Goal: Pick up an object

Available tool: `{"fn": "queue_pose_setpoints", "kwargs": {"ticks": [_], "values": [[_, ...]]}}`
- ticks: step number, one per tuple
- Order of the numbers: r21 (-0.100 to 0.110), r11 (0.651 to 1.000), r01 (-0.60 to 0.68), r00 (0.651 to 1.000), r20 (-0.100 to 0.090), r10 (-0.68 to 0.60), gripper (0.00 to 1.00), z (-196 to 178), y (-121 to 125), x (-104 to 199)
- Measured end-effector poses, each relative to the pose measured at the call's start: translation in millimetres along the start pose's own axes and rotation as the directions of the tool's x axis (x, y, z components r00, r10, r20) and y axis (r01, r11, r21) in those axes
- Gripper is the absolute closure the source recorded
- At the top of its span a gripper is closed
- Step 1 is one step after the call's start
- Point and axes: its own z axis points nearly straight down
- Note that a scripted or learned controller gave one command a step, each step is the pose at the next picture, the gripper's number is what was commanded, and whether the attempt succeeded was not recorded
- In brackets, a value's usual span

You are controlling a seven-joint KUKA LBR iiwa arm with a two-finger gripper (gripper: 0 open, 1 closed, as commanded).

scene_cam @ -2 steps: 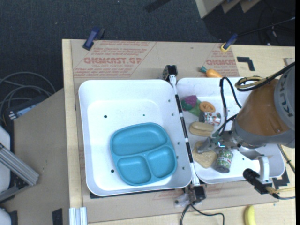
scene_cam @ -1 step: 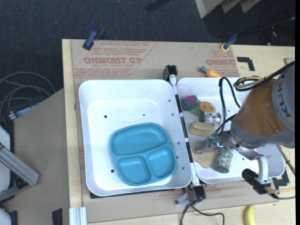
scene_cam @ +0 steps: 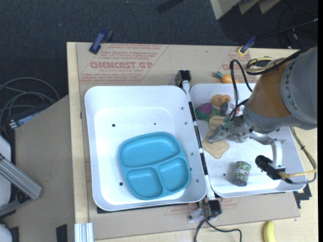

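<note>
My gripper (scene_cam: 220,132) hangs low over the left part of the right bin (scene_cam: 262,185), with the grey arm and its orange band (scene_cam: 270,92) reaching in from the right. Just under and in front of it lies a flat tan piece (scene_cam: 218,148). Behind it sit a purple and green item (scene_cam: 204,110) and a yellowish ring-shaped item (scene_cam: 220,101). A small green can (scene_cam: 241,173) stands toward the bin's front. I see nothing clearly held.
A blue three-compartment tray (scene_cam: 153,164) lies in the left bin (scene_cam: 101,105). A black clip (scene_cam: 183,77) sits where the bins meet at the back. Cables (scene_cam: 241,72) loop above the arm. A yellow object (scene_cam: 269,231) lies on the bench front right.
</note>
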Motion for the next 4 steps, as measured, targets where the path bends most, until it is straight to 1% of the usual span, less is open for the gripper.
{"fn": "queue_pose_setpoints", "kwargs": {"ticks": [1,2,3,4], "values": [[0.066,0.998,-0.012,1.0,-0.006,0.012,0.0,7,106,-7],[0.008,1.0,0.0,1.0,0.0,0.0,0.0,3,39,-69],[0.01,1.0,0.0,1.0,-0.002,0.0,0.0,3,-65,-40],[0.006,1.0,0.002,1.0,-0.001,-0.002,0.0,2,17,-19]]}}
